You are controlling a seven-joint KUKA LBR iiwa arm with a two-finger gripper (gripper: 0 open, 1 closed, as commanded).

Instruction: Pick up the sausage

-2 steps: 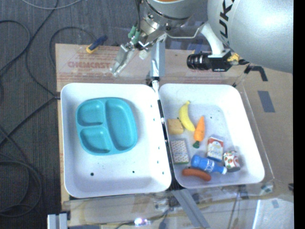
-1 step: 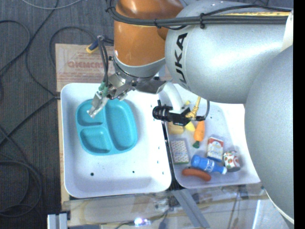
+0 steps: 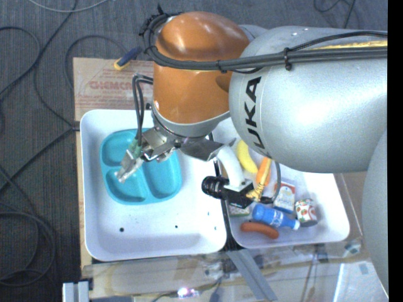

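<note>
Camera view, looking down on two white bins side by side. The big grey and orange arm (image 3: 315,106) reaches in from the right and hides the far part of the right bin (image 3: 330,231). Its end effector (image 3: 129,167) hangs over a blue divided tray (image 3: 160,178) in the left bin (image 3: 126,231); whether it is open or closed cannot be told. The sausage (image 3: 260,229) lies in the right bin by the near wall, well apart from the end effector. A blue bottle (image 3: 275,217) lies just behind it. Near them are a banana (image 3: 247,156), a can (image 3: 306,211) and a packet (image 3: 285,197).
</note>
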